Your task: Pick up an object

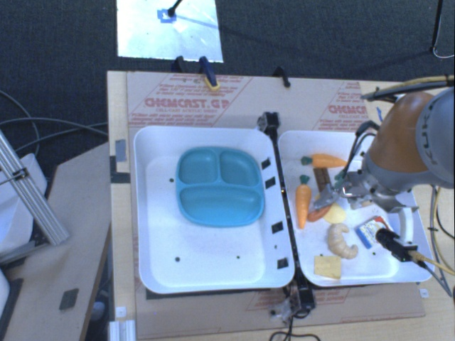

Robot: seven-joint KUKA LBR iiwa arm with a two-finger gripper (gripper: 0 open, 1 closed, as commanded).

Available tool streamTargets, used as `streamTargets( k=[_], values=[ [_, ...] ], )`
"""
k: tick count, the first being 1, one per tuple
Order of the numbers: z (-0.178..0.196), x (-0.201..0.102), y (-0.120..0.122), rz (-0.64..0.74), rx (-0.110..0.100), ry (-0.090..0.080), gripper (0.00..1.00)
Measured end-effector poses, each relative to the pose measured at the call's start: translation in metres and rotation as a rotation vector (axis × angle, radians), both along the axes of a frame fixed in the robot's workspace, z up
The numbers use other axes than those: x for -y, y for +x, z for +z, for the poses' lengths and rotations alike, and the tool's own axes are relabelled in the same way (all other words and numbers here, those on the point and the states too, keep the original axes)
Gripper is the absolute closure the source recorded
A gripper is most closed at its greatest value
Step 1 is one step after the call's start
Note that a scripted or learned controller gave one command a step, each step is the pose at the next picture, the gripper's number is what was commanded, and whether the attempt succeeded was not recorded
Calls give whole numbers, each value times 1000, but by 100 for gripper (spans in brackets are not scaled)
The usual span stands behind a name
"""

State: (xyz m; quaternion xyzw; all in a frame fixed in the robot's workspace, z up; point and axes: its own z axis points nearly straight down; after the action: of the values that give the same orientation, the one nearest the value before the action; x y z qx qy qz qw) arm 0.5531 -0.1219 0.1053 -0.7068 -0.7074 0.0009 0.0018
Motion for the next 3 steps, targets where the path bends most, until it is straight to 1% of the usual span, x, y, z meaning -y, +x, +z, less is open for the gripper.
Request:
streamTargets(
  k=[1, 2, 3],
  values=[
    [-22, -1, 0, 0, 2, -1, 0],
    [-9, 1, 2, -1, 8, -2, 100],
    [55, 0, 4, 3, 10, -2, 100]
  ],
)
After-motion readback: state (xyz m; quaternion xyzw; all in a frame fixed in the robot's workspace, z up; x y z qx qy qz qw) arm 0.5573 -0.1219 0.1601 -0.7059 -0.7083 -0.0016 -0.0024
